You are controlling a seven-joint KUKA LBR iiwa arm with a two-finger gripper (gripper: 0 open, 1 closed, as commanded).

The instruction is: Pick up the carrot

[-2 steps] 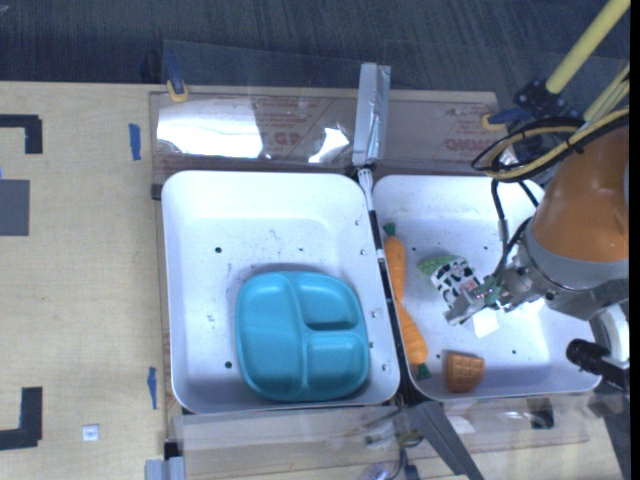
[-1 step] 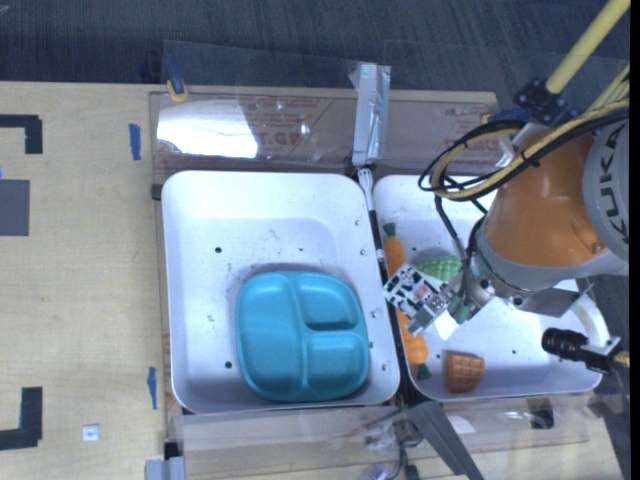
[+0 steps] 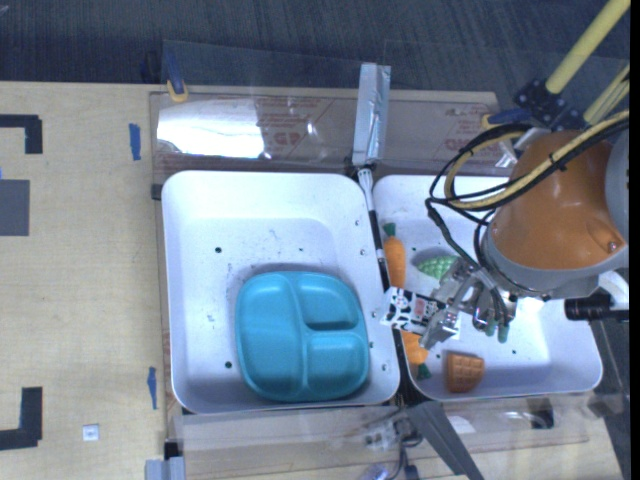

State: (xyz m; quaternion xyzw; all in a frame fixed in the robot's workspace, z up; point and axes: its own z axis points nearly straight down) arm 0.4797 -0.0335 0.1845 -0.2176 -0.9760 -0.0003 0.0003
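An orange carrot (image 3: 396,260) with a small green top lies along the left wall of the right bin (image 3: 570,363), pointing toward the near side. A second orange carrot-like piece (image 3: 412,348) with a green end lies near the bin's front left corner. My gripper (image 3: 432,316) hangs low over the left part of the right bin, between these two orange pieces and close to both. Its black-and-white marked tip sits just below the first carrot's lower end. Nothing is plainly seen held in it.
A blue divided tray (image 3: 300,348) lies in the left bin (image 3: 200,218). A green item (image 3: 437,265) and a brown waffle-like piece (image 3: 463,370) lie in the right bin. The arm's orange band (image 3: 560,208) and cables cover the bin's right half.
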